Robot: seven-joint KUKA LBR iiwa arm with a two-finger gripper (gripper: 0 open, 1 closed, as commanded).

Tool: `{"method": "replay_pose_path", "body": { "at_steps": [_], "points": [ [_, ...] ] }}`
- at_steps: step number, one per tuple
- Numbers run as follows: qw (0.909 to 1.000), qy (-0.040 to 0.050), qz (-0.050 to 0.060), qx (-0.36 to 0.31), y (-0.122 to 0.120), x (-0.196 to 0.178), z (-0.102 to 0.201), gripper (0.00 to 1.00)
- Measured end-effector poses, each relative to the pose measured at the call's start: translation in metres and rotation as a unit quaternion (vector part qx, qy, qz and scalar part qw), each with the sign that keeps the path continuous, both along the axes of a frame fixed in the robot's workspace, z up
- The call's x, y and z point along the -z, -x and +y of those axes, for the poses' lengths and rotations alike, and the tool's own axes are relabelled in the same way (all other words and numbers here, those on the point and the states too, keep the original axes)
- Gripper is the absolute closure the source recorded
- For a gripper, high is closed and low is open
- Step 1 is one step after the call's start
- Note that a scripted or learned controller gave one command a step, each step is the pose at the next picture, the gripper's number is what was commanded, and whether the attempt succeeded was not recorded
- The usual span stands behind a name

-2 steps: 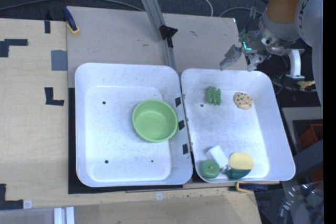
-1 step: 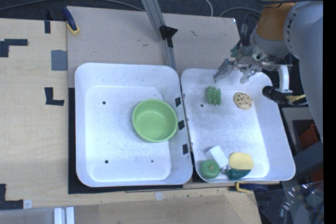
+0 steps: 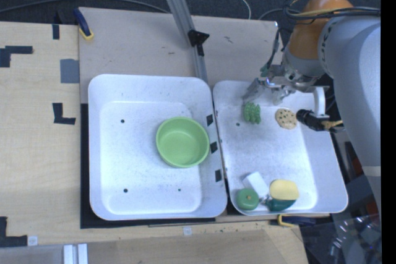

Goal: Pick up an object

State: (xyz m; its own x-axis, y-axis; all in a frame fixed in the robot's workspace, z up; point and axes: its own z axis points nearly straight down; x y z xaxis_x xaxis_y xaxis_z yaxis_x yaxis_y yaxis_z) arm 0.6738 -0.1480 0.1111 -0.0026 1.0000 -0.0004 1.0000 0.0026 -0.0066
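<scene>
Overhead, two shallow white bins sit side by side on the counter (image 3: 142, 40). Left bin (image 3: 108, 195): one light green bowl (image 3: 182, 142), upright, lying right of the bin's centre and near the wall shared with the other bin. Right bin (image 3: 322, 176): five small objects. A dark green knobbly toy (image 3: 252, 112) lies near the bin's far edge, toward its far left corner. A round tan cookie-like piece with dark specks (image 3: 286, 118) lies just beside it on the right, the two apart. Along the near edge, a green round fruit-like toy (image 3: 248, 199) sits in the near left corner, a white block (image 3: 256, 183) touches or nearly touches it, and a yellow piece resting on a teal piece (image 3: 283, 195) lies just to the right.

The grey arm (image 3: 352, 65), with its orange band (image 3: 322, 15), reaches in over the far right corner of the right bin. The end effector (image 3: 270, 87) hangs above the bin's far edge, just beyond the knobbly toy and the cookie-like piece; nothing is visible between its fingers, and how wide they stand cannot be told. A grey metal pole (image 3: 176, 0) crosses the counter's far edge.
</scene>
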Motion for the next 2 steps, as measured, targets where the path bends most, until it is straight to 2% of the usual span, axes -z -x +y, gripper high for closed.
{"method": "replay_pose_path", "body": {
  "at_steps": [1,2],
  "points": [
    [1.0000,0.0014,0.001,0.001,0.0002,0.0196,-0.0010,0.00],
    [1.0000,0.0008,0.001,0.000,0.0005,0.0104,0.0003,1.00]
  ]
}}
